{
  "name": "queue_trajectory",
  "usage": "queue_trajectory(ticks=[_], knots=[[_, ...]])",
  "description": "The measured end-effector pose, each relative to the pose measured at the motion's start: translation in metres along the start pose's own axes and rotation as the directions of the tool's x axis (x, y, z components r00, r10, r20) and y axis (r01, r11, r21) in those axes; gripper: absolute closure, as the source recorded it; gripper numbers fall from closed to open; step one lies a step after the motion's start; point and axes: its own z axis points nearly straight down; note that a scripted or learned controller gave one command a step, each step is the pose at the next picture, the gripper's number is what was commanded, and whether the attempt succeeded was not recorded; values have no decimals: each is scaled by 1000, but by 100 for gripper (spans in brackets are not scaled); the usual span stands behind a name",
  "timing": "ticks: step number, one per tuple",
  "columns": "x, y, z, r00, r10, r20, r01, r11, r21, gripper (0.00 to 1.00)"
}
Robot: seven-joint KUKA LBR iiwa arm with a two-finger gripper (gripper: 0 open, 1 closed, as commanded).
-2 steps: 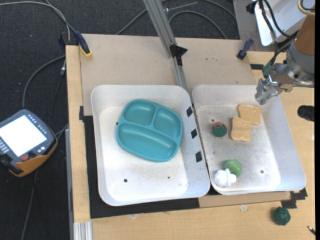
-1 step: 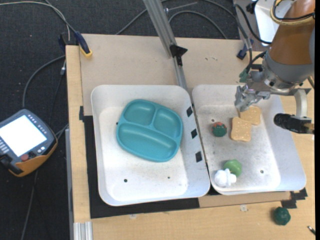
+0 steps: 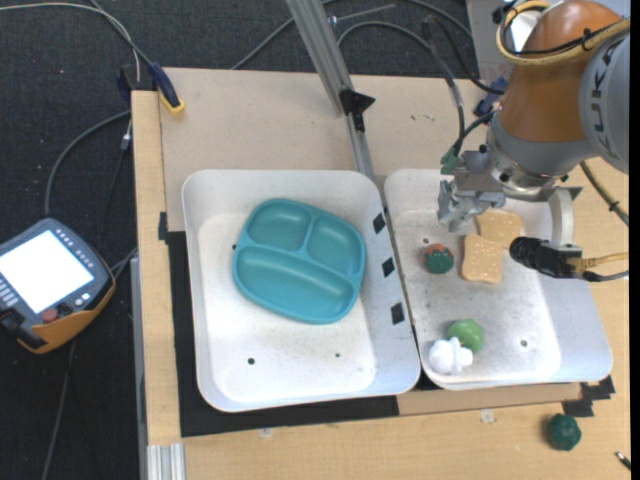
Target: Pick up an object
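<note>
Two shallow white bins side by side on worktop (image 3: 260, 118). Left bin (image 3: 215, 368): teal divided plate (image 3: 298, 260), three compartments, flat on bin floor, nearer far edge than near edge.

End effector (image 3: 460, 211) over right bin (image 3: 560, 343), near its far-left corner, hanging from grey wrist below orange band (image 3: 555, 58). How far open: cannot tell, view too blurred and wrist in the way. No thing visibly gripped.

Candidate things for pickup, all loose in right bin:
- tan block (image 3: 499, 225), just right of end effector, close to bin's far edge; touching or not, cannot tell.
- second tan block (image 3: 483, 259), against near side of first, slightly overlapping.
- small dark green and red item (image 3: 438, 259), just left of second tan block, a little apart from it, on near side of end effector.
- green round thing (image 3: 466, 333) and white lumpy thing (image 3: 450, 355), touching each other, by bin's near-left corner.

Outside bins: dark green ball (image 3: 563, 430) on bare worktop near its near-right corner, just off right bin's near edge. Blue and yellow clamp (image 3: 165, 88) at worktop's far-left corner. Slanted aluminium post (image 3: 320, 38) rising from between bins' far edges. Handheld pendant (image 3: 45, 283) with lit screen off worktop's left edge, on dark floor, cables around it.
</note>
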Motion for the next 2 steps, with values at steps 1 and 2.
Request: queue_trajectory(ticks=[1, 2], knots=[[51, -17, 14, 1000, -1, -1, 1, 1000, 2, 100], [96, -27, 21, 1000, -2, -1, 2, 1000, 1, 100]])
